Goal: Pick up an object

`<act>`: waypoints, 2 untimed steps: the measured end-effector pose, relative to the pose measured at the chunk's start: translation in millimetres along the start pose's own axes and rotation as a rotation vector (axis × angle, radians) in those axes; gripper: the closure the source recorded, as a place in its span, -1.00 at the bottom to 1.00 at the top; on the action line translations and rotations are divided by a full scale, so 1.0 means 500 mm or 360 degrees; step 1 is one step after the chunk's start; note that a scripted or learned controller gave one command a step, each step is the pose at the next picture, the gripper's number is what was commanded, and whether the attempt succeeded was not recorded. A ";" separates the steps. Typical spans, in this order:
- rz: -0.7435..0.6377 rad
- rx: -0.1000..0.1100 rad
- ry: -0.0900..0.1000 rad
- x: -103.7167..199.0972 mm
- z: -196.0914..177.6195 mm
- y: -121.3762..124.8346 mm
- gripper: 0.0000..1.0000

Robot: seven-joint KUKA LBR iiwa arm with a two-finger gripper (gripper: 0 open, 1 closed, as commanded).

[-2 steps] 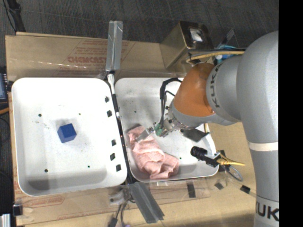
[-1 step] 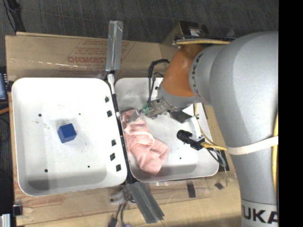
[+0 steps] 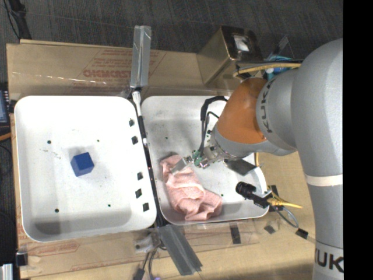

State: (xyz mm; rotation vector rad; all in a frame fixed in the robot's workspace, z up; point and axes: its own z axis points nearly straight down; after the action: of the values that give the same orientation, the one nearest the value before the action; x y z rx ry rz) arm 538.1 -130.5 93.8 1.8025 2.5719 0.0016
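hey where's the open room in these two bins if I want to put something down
Most room is in the left bin: bare floor all around the blue cube. In the right bin, the strip along the far wall is bare. Its near half is crowded: the pink cloth, the gripper at the cloth's far edge, and the arm overhead.

Red print runs across the flat cardboard sheet [image 3: 76, 69] lying under the two bins, up at about eleven o'clock, but it sits upside down and too faint to spell out. On the grey arm [image 3: 315, 121] at three o'clock, dark letters curve along the joint next to the orange band; they look like "KUKA". Down at five o'clock, the arm's lower part shows large dark letters, "KUK", cut by the edge.
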 end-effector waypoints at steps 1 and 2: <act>-0.0144 -0.0001 -0.0003 0.025 -0.394 -0.019 -1.00; -0.0033 0.0010 0.0005 0.073 -0.092 -0.022 -1.00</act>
State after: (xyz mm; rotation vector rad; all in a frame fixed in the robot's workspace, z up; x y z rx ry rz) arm 515.1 -99.8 139.6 1.7793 2.5955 -0.0039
